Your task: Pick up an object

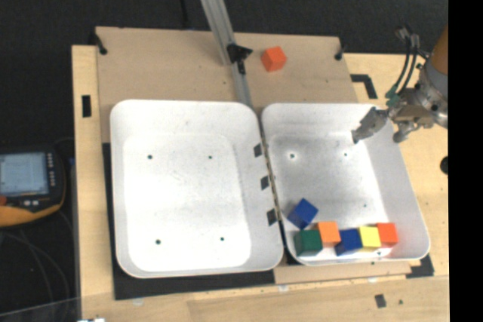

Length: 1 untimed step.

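Blocks for picking lie along the near wall of the right bin, the one closer to the arm. You see a green block at the left end of the row, touching an orange block beside it. Next comes a blue block, then a yellow block, then a second orange block at the right end. A second blue block sits tilted just behind the green one, close to the bin's left wall.

One more orange block rests outside both bins, on the bare worktop beyond their far edges, near a slanted metal rail.

The left bin sits touching the right bin, side by side with it.

The jaws hang over the far right corner of the right bin, well apart from the row of blocks. You see one grey finger slanting down to the left and a second shorter one beside it, with a gap between them and nothing held, so the jaws stand open. The arm enters from the right edge, with cables running along it.

A small screen device sits off the worktop at the far left.
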{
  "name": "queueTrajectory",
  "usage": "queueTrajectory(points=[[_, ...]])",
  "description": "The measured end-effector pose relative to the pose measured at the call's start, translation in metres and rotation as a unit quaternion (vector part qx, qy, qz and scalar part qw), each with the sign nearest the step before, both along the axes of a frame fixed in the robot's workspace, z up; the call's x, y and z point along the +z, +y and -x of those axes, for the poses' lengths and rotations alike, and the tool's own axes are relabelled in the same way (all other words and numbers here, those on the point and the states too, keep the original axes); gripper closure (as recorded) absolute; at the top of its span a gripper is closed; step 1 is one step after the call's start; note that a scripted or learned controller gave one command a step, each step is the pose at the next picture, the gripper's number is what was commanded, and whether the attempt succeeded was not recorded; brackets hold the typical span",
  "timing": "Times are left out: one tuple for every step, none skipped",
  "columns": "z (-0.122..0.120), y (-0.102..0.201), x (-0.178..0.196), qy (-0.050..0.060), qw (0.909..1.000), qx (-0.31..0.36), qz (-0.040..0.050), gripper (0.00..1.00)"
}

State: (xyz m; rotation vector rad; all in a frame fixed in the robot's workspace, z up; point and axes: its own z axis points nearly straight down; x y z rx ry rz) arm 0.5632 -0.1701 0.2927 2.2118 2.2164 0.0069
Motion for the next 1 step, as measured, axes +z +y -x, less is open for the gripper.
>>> queueTrajectory(points=[[0.0399,-0.0185,-0.0936,0.009,1.0000,-0.003,-0.0022,0.00]])
